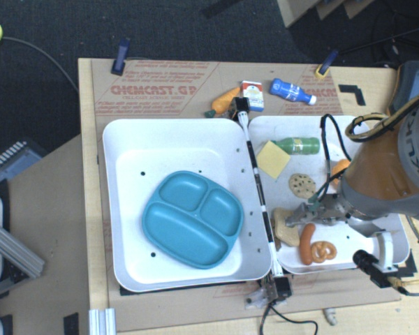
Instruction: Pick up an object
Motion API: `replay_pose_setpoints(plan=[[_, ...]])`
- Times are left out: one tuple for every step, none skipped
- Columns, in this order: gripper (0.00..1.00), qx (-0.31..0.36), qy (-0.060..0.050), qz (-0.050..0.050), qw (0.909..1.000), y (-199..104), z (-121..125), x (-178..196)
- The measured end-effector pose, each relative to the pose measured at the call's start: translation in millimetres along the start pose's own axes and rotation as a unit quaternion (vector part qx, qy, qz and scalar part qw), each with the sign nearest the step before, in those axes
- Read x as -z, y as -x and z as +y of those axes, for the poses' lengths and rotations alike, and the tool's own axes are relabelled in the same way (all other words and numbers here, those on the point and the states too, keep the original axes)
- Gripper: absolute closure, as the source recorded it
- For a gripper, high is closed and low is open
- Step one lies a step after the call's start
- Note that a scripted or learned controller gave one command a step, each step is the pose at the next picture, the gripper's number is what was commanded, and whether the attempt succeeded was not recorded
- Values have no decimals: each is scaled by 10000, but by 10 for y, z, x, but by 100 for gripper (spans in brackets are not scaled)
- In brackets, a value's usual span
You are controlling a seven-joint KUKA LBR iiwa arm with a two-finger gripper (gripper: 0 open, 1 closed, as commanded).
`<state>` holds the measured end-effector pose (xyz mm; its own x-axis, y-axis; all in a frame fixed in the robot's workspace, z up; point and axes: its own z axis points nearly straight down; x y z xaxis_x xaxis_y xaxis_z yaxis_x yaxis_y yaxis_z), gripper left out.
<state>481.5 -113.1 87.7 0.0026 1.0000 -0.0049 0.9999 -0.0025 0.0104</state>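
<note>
Crowding is the danger: left of the divider, the left bin (119, 187) holds one blue tray (192, 218), but right of it the right bin (265, 128) packs a cheese slice (273, 159), green bottle (298, 145), cookie (302, 183), bread (286, 227), sausage (306, 243) and pretzel (325, 250). The gripper (314, 211) hangs above the sausage, perhaps nudging the bread; I cannot tell its fingers' state.

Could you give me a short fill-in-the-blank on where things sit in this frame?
1. The blue divided plate lies in the ___ bin.
2. The green bottle lies in the right bin beside a ___ cheese slice.
3. The hot dog lies next to a ___.
4. The blue bottle lies ___ the bins.

Missing words: left; yellow; pretzel; outside
</note>
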Motion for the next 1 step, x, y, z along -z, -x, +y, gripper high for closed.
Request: replay_pose_setpoints(plan=[[100,0,-6,0,10000,-5,-5,86]])
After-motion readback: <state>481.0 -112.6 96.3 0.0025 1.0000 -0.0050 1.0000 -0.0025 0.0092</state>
